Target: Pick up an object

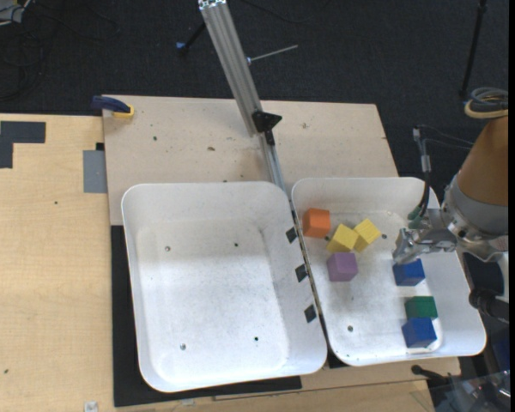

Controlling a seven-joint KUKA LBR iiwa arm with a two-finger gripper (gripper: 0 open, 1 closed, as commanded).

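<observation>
From my seat I see the arm [485, 178] reaching in from the right, its orange band above the grey wrist, with the gripper [409, 249] down inside the right bin [360, 187]. The metal fingers sit just above a blue cube [408, 272], at its upper edge — I cannot tell whether they touch it. I cannot tell how far apart the fingers stand either; at this size they blur into one silvery cluster, and I see nothing clearly clamped between them.

The right bin carries the whole set of blocks. An orange cube [317, 222] lies near the bin's left wall. Just right of it, two yellow cubes [354, 235] lie touching each other, and a purple cube [342, 266] rests just below them. Lower on the right side, a green cube [421, 305] lies just above a second blue cube [419, 331], the pair close to the bin's lower right corner.

The left bin [154, 202] sits beside the right one, their rims meeting along a line with small black clips [300, 272]. Behind the bins, a slanted aluminium bar [236, 67] rises from the bench [189, 140], tipped with a checkered marker [212, 1]. A blue-and-yellow clamp [113, 106] grips the bench's far left corner.
</observation>
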